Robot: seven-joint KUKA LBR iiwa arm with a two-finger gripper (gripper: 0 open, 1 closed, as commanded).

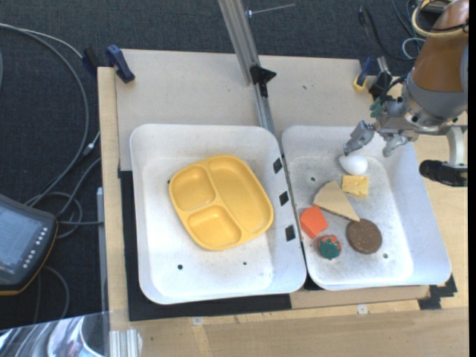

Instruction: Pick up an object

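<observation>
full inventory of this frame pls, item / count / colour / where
left bin: 1, white, left half of bench
right bin: 1, white, right half of bench
divided tray: 1, yellow, three compartments, in left bin
egg-shaped item: 1, white, top of right bin, just below the gripper
small block: 1, yellow, right bin, under the egg-shaped item
wedge: 1, tan, middle of right bin
cube: 1, orange-red, right bin, left of wedge
round disc: 1, brown, right bin, lower right of wedge
small toy: 1, green and red, right bin, below cube
metal pole: 1, grey, rising behind the bins
pendant: 1, dark with orange edge, far left
arm: 1, grey and orange, upper right
gripper: 1, open, above the egg-shaped item
</observation>
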